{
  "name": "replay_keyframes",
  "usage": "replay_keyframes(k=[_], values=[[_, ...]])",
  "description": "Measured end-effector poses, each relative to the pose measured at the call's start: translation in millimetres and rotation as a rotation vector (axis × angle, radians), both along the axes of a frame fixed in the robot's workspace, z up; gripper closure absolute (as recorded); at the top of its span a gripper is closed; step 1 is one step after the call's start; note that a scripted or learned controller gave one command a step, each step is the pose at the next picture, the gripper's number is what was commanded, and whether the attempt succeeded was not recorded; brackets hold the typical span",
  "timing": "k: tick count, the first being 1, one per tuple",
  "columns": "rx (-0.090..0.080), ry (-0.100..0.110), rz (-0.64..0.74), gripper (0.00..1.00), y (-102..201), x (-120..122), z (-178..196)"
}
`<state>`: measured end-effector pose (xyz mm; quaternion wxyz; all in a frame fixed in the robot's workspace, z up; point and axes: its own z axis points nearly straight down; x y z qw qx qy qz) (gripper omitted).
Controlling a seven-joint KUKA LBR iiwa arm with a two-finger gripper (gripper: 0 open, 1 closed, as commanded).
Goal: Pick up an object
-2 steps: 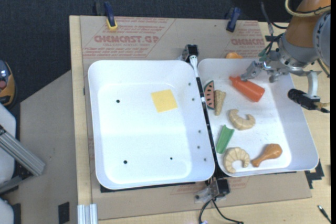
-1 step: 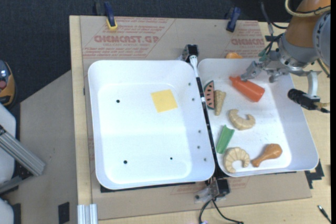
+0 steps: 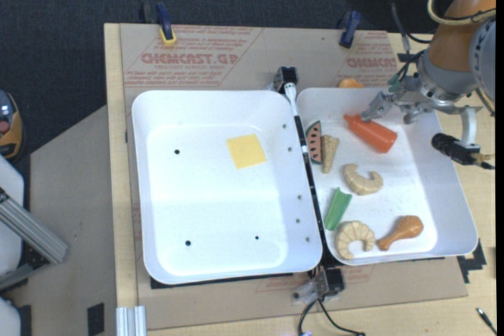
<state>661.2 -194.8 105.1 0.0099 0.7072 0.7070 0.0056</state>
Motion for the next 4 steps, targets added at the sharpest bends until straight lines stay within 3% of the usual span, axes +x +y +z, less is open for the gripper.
replay_keyframes(k=[4], values=[[0.0, 0.0, 0.0, 0.0, 0.1, -0.1, -0.2]])
